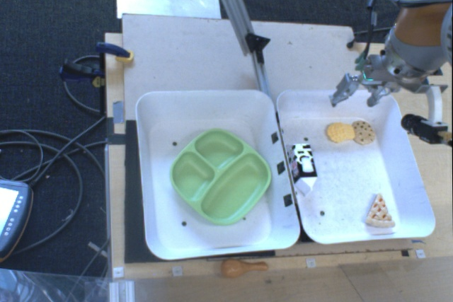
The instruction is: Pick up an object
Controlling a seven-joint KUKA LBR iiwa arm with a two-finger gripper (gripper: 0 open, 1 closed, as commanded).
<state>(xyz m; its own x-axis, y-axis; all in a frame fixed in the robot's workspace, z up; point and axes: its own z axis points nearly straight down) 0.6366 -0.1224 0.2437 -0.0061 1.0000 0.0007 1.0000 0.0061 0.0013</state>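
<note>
1. Where the grey arm with the orange band reaches in from the right, the two-finger gripper (359, 90) is seen above the far edge of the right-hand shallow white bin (417, 189), with its two fingers spread apart and nothing held between them.
2. Just below the gripper, inside the right bin, a round yellow waffle-textured toy cracker (340, 132) is laid flat, and a round tan chocolate-chip toy cookie (363, 131) is set touching its right side.
3. Against the left wall of the same bin, a small black-and-white printed carton (304, 160) is found lying on the bin floor, well apart from the gripper.
4. Near the front right corner of that bin, a triangular toy pizza slice with red dots (380, 212) is placed, well apart from the other items.
5. In the left-hand shallow white bin (152, 223), a light green plastic plate divided into three compartments (221, 175) is rested roughly at the centre, turned at a slant.
6. On the pale wooden surface (184, 53) in front of the bins, a small brown pear-shaped wooden piece (243, 267) is seen lying on its side.
7. A slanted grey metal pole (233, 0) is seen crossing the far part of the surface down toward the gap between the two bins.
</note>
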